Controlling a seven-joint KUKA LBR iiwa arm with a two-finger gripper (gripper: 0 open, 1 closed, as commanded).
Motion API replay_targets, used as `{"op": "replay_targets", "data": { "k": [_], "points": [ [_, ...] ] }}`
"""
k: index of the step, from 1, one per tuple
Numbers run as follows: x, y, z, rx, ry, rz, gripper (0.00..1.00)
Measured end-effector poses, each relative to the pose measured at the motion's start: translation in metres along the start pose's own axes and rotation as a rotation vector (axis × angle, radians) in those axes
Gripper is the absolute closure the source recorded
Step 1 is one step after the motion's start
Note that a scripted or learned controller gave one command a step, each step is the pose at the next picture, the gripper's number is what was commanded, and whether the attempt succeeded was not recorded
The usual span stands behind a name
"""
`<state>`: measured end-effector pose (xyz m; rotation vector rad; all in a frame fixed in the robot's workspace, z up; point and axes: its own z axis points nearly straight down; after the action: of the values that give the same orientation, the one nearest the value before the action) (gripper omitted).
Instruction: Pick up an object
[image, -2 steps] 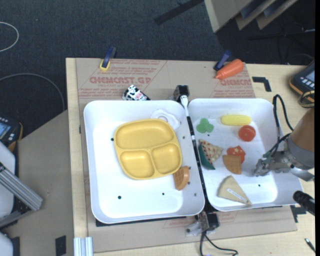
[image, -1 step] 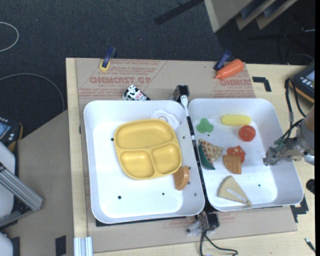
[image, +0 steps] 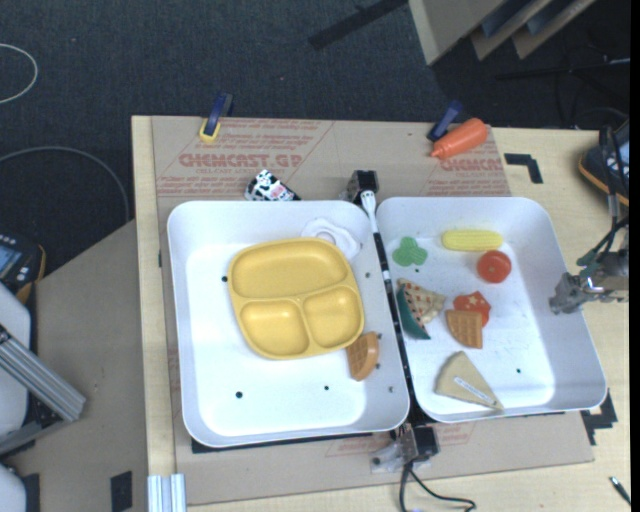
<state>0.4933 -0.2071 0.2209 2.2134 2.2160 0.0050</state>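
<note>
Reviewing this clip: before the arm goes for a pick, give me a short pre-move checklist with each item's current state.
1. Gripper over the right bin: not ok, at the bin's right edge.
2. Nothing between its fingers: cannot tell.
3. Targets in right bin: ok, corn, tomato, cheese wedge lie there.
4. Tomato stands apart from its neighbours: ok.
5. Yellow tray lies in the left bin, away from the arm: ok.

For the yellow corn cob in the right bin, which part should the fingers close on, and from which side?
Probably the middle of the corn cob, taken from straight above. It lies flat and long, running left to right near the far wall of the right bin, so the fingers should close across its narrow width. The red tomato sits close on its near side, leaving little room there.
</note>
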Motion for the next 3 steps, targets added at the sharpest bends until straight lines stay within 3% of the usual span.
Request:
{"op": "replay_targets", "data": {
  "k": [1,3],
  "points": [
    [0.000,0.001,-0.004,0.005,0.002,0.000,1.00],
    [0.107,0.060,0.007,0.005,0.005,-0.006,1.00]
  ]
}}
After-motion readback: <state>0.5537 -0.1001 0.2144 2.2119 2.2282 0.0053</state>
